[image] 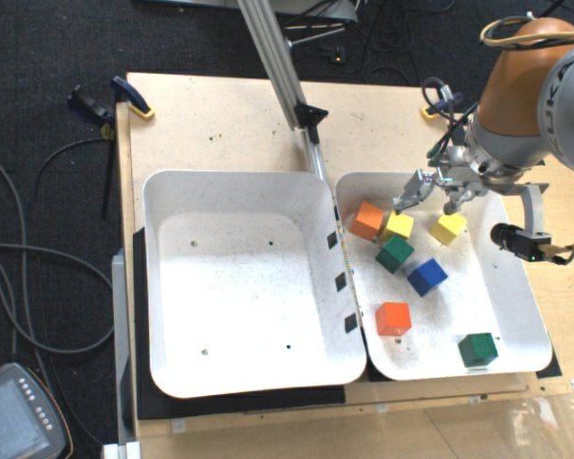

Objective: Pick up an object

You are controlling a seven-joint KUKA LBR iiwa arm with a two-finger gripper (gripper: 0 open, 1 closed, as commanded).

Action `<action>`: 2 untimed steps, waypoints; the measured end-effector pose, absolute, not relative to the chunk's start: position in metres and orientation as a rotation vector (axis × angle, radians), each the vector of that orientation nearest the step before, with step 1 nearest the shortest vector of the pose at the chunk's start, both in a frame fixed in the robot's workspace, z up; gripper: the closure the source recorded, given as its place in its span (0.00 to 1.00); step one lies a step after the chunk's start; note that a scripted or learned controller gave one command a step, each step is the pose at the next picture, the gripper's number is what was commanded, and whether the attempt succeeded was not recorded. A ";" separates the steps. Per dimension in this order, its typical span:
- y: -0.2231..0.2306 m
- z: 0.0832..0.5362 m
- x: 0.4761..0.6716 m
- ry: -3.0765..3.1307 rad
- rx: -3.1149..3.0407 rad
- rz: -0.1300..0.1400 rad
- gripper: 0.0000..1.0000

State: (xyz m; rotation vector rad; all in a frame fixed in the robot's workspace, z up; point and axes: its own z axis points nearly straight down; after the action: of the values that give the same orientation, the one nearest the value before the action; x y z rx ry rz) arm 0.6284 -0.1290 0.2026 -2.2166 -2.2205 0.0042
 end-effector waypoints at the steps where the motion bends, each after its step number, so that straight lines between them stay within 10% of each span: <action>1: -0.129 0.205 0.629 -2.223 -2.219 0.000 0.00; 2: -0.134 0.143 0.625 -2.217 -2.220 0.007 0.00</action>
State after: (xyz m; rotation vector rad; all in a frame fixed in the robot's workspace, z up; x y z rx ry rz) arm 0.6249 -0.1338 0.1427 -2.2196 -2.2169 0.0066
